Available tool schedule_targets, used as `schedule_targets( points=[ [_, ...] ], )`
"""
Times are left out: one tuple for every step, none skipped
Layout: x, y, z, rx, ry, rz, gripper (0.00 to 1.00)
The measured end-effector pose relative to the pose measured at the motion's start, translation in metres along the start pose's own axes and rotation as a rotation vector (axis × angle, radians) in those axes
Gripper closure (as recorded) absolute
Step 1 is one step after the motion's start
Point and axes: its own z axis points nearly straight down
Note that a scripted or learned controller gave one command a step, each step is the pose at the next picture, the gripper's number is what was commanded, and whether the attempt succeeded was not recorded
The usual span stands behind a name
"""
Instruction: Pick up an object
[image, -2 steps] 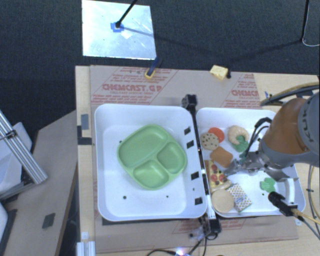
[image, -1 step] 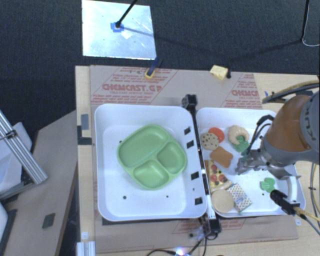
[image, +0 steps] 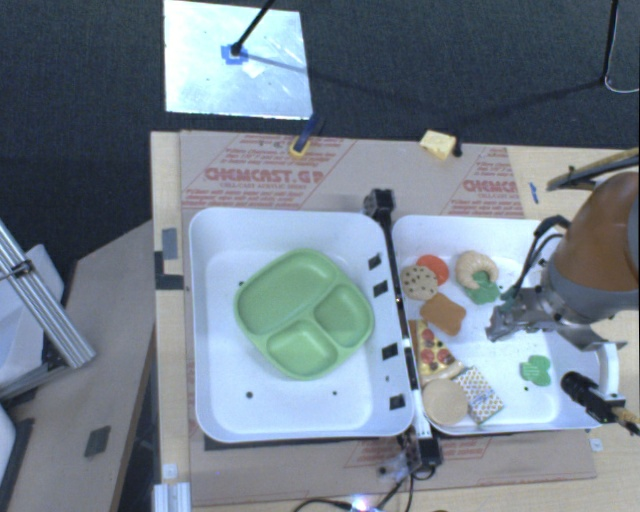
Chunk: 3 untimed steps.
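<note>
Looking down at your bench, the readable text is on the brown sheet (image: 345, 165) under the bins: "CHEMCAST" printed in red, repeated across it, then some letters I can't quite make out. The small patterned packet (image: 482, 394) in the right bin (image: 470, 230) has markings too tiny to read.

Your gripper (image: 503, 325) sits low over the middle of the right bin, reaching in from the right, and honestly I can't tell how far open it is from this angle, or whether it has anything. Around it you've got toy food: a donut (image: 476, 267) with a green piece (image: 486, 292) just beside it, a cookie (image: 418, 282) touching an orange-red round piece (image: 433, 268), a brown slab (image: 443, 314), a pizza slice (image: 430, 350), a tan disc (image: 445, 402) and a green bit (image: 537, 371) near the front right.

The left bin (image: 215, 300) holds a green divided plate (image: 303, 313).
</note>
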Motion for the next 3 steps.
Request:
schedule_targets(
  points=[
    [0.001,0.008,-0.045,-0.001,0.0,-0.004,1.0],
    [0.001,0.01,-0.082,-0.001,0.0,-0.004,1.0],
    [0.051,0.036,-0.09,0.001,0.003,-0.01,1.0]
  ],
)
